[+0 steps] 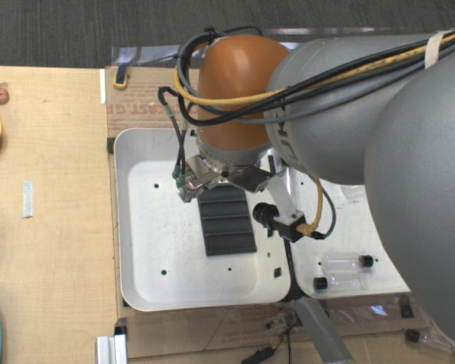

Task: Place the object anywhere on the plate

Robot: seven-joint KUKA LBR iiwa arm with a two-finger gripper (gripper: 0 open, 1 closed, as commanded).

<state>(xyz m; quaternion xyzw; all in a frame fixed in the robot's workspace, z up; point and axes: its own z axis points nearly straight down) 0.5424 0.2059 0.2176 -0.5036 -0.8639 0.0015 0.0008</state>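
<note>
The arm (341,105) hangs low over the left bin (136,226), its orange band (239,89) above the wrist, and the gripper (216,184) sits under that bulk, so whether it is spread, pressed together or pinching anything I cannot tell. Just below it a black ribbed block (227,220) lies over the bin floor; it may be part of the gripper or a loose thing, and I cannot say which. The likeliest object for the task, a clear plastic tube (345,271), lies on its side in the right bin (387,279) near the front wall, well apart from the gripper. The main risk is a lift with nothing caught, since the tube is smooth and round and could roll or slip away. Where the plate lies I cannot tell, so a release could also miss it. The loose cables (318,211) by the wrist could snag the bin wall
</note>
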